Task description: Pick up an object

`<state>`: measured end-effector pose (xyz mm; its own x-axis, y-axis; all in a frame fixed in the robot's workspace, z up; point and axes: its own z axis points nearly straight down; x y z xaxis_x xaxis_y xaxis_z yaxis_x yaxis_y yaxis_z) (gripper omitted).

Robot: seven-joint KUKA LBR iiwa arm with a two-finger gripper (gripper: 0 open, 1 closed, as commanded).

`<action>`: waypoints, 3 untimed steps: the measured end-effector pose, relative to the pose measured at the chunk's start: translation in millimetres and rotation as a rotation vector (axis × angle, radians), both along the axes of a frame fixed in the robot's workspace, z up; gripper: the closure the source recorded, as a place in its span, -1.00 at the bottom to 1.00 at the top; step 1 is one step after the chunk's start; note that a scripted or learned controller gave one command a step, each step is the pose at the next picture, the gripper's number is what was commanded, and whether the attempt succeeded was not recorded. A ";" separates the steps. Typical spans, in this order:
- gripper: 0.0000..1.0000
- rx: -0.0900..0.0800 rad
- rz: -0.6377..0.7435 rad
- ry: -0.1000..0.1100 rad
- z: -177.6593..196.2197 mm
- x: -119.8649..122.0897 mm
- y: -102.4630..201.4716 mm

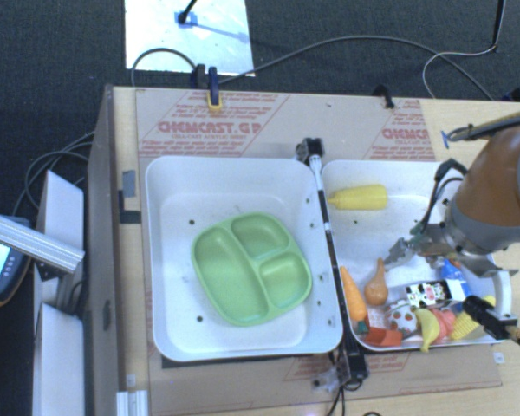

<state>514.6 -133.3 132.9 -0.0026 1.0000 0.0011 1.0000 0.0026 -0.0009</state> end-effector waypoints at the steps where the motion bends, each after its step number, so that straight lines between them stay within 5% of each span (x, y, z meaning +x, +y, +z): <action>1: -1.00 -0.001 0.000 -0.002 -39.1 -27.8 36.9; 2: -1.00 -0.002 -0.001 -0.004 -48.2 -27.1 32.5; 3: 1.00 0.000 0.000 -0.008 -37.1 -25.2 33.2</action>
